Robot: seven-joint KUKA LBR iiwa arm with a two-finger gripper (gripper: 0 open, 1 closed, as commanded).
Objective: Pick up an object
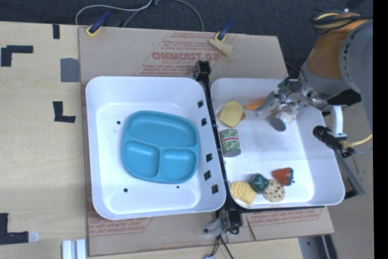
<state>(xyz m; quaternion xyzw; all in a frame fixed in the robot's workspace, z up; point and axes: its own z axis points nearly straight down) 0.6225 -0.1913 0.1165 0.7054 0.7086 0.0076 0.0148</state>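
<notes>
**Two bins, arm over the right one**

Right bin (315,191), front edge, nearest the camera: a yellow corn cob (244,192) at the front left corner; just beside it a dark green piece (259,182); a speckled cookie (274,191) touching the green piece; a red pepper (283,176) just behind the cookie.

Right bin, left side: a small can (230,142) with a green label, close to the divider; behind it a pale yellow lump (231,113). An orange piece (254,105) lies near the lump, toward the back.

Gripper (280,115): over the back half of the right bin, beside the orange piece, well apart from the front cluster. The state of the fingers cannot be told from this view; nothing is seen held between them.

Left bin (100,130): a blue tray (160,146) with three compartments, lying flat in the middle.

Surface (36,148): light wood, with cardboard (176,54) under both bins. Two clamps, one with a blue and yellow grip (97,25) and one (222,40) near the back middle, sit at the cardboard's back edge.
</notes>
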